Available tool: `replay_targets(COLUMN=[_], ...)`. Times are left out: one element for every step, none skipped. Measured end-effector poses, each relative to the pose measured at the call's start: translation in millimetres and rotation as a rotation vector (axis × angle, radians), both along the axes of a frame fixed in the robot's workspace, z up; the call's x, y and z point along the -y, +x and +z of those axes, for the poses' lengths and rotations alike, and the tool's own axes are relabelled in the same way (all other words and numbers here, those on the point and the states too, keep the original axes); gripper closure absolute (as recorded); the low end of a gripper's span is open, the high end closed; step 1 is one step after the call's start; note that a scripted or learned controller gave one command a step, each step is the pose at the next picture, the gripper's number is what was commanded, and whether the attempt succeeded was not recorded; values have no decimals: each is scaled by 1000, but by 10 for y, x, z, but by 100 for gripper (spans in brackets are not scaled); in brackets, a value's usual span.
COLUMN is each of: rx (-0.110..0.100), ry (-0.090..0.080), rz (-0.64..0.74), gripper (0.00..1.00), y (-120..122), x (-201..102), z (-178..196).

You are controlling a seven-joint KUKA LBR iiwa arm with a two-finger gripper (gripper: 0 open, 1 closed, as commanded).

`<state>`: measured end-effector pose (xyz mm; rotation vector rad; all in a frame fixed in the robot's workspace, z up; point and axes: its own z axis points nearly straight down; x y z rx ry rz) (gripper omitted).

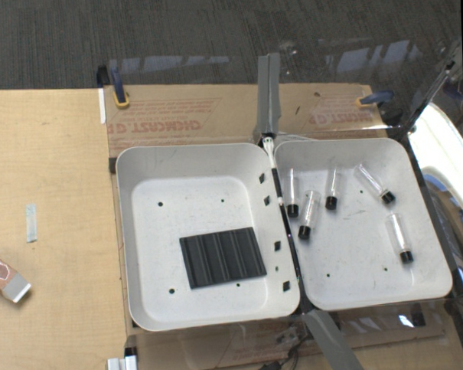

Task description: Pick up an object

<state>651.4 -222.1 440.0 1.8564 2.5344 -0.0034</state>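
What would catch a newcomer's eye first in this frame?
Most likely the black ribbed block lying flat in the left bin, dark against white. Next, five clear tubes with black caps scattered across the right bin, two of them close to its left wall.

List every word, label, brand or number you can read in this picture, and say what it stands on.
"CHEMCAST GP": red print on the cardboard sheet behind the bins, seen upside down; the finer print beside it is too blurred to read.
Small pack on the bench, left: red-and-white marking, unreadable.
Vials and black tray: no readable text.
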Motion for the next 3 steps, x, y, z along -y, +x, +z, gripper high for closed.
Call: replay_targets(rx=[1, 0, 0], ry=[-1, 0, 0], rz=[-12, -117, -143], gripper=[100, 100, 100], y=[85, -377, 82], x=[-2, 8, 3], z=[6, 12, 0])
